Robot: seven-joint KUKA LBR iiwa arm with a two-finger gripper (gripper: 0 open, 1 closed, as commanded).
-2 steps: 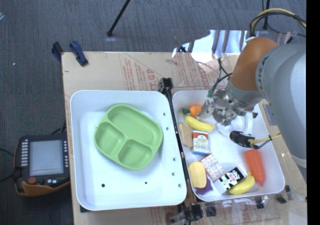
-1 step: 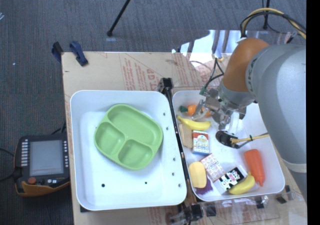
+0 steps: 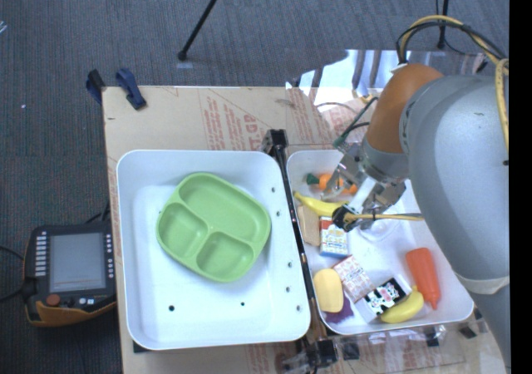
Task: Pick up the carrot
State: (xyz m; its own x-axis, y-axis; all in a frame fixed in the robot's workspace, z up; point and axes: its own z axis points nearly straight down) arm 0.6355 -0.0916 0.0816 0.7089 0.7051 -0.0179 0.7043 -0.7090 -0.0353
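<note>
Camera view shows the carrot [image 3: 424, 276] lying untouched in the right bin [image 3: 453, 310], toward the counter's near right corner. The gripper [image 3: 349, 187] hangs well apart from it, over that bin's far end beside a banana [image 3: 313, 203]. Whether it is open or closed I cannot tell. As I judge it, the pick-up is not yet begun.

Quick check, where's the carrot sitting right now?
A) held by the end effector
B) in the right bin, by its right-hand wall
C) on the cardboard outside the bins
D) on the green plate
B: the carrot lies on the floor of the right bin near its right-hand wall, apart from the end effector.
</note>
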